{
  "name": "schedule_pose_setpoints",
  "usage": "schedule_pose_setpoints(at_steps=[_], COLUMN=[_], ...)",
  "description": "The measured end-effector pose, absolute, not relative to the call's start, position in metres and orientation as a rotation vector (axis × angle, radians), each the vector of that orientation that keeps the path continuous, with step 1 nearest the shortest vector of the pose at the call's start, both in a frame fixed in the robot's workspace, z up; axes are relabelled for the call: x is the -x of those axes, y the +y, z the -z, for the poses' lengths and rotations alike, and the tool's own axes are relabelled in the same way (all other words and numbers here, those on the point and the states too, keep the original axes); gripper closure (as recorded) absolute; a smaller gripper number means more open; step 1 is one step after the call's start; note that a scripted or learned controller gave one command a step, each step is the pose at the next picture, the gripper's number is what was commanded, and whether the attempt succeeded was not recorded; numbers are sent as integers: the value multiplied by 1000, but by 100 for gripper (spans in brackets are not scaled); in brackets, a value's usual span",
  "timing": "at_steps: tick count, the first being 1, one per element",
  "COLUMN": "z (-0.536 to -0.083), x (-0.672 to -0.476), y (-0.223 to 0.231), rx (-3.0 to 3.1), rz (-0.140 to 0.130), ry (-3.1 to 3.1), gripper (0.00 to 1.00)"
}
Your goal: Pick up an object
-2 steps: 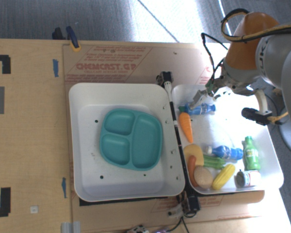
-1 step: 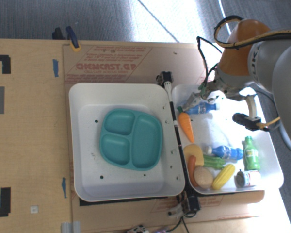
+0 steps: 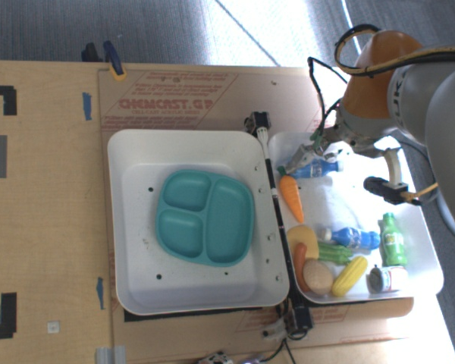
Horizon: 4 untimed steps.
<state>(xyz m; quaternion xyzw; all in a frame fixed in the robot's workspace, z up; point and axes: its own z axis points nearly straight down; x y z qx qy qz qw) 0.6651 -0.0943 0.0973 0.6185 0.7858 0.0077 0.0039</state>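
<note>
My gripper [image 3: 306,156] is low in the far left corner of the right bin [image 3: 423,226]. Right under and beside it lies a small blue bottle [image 3: 318,171] with a white cap end. An orange carrot [image 3: 291,198] lies just in front of the bottle, along the bin's left wall. Whether the gripper touches the bottle I cannot tell. The grey arm with its orange band [image 3: 375,74] reaches in from the upper right.
The right bin's near end holds a second blue bottle [image 3: 355,238], a green bottle [image 3: 392,240], yellow corn [image 3: 349,275], a tan round item [image 3: 317,276] and a yellow piece [image 3: 302,239]. A teal divided plate [image 3: 206,217] lies in the left bin [image 3: 129,203].
</note>
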Motion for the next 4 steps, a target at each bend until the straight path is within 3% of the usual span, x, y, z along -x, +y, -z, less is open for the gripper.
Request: schedule_pose_setpoints(at_steps=[1, 2, 3, 4], z=[-97, -88, -97, -186], x=[-665, -660, -659, -621], y=[-94, -97, -96, -27], rx=[-1938, -1942, -1943, -2028], rz=[-24, -4, -3, -3], ry=[2462, 2467, 2467, 2398], gripper=[0, 0, 100, 100])
